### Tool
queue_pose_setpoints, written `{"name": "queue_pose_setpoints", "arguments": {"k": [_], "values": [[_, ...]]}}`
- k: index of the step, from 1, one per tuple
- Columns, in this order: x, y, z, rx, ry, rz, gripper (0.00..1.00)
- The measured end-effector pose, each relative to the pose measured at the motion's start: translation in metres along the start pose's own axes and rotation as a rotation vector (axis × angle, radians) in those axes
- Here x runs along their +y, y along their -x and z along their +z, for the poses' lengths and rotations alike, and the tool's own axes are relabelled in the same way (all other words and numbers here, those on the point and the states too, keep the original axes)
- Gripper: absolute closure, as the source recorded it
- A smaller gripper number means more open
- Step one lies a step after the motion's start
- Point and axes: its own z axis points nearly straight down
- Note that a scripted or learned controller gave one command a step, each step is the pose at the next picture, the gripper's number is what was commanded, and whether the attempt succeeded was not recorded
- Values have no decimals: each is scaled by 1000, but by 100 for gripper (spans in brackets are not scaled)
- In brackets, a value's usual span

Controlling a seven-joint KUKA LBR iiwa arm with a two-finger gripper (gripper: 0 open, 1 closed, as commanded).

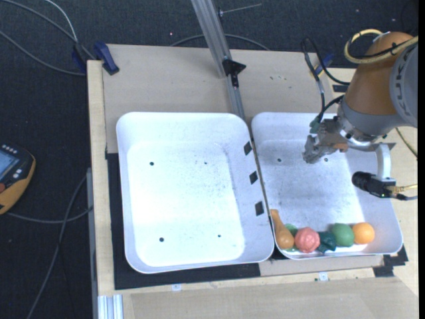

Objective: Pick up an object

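Observation:
Several small toys lie in a row along the near edge of the right bin point(312, 191): an orange carrot-like piece point(281, 230), a pink-red ball point(307, 239), a dark teal piece point(326, 241), a green ball point(342, 234) and an orange ball point(363, 232). My gripper point(313, 153) hangs over the far part of the right bin, well back from the toys, pointing down. Nothing shows beneath it but bare bin floor.
The left bin point(179, 191) sits beside the right one with black clips on the shared rim. A metal pole point(216, 32) slants across the bench's back. Cables and a handheld pendant point(13, 171) lie on the dark floor to the left.

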Motion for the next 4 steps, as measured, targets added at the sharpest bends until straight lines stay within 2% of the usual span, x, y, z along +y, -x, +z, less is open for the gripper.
{"name": "queue_pose_setpoints", "arguments": {"k": [2, 3, 4], "values": [[-4, 6, -92, 0, -1, 0, 100], [20, -50, -88, 2, -5, -4, 100], [36, -92, -88, 2, -5, -3, 100]]}}
